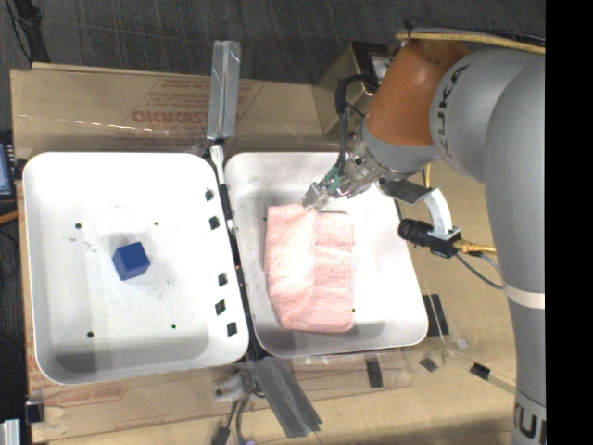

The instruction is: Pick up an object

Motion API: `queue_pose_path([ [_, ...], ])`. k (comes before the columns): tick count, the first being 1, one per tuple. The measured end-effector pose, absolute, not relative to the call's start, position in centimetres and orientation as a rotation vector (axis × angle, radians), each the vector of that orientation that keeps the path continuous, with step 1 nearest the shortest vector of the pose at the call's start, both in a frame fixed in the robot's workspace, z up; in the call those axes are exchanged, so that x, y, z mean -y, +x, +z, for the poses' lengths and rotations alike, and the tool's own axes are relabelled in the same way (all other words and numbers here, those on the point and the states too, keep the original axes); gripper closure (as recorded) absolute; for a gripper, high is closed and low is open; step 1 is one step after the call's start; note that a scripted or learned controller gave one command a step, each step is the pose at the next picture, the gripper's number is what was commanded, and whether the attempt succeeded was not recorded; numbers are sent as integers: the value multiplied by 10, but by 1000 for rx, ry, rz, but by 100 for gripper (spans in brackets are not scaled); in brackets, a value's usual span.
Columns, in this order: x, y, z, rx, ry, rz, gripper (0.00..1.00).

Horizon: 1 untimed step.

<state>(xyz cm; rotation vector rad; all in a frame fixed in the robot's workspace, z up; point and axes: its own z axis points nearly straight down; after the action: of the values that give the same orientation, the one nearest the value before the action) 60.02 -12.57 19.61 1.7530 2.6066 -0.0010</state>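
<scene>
pink folded cloth [310, 267] lies in the right bin [398, 276], its long axis running from that bin's far edge to its near edge. the gripper [326, 190] hangs just over the cloth's far end; i cannot tell how wide it stands. a blue cube [132, 260] sits in the left bin [56, 248], well apart.

A robotics lab: a KUKA arm [482, 109] over two white bins [56, 341] on a cardboard-covered bench [111, 100].

The pink towel [310, 267] fills the right bin's [398, 290] middle; the left bin [56, 248] lies open around the blue cube [132, 260].
</scene>
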Motion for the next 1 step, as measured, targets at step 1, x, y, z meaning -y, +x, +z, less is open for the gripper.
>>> queue_pose_path([
  [1,126,600,196,-2607,1754,-1,0],
])
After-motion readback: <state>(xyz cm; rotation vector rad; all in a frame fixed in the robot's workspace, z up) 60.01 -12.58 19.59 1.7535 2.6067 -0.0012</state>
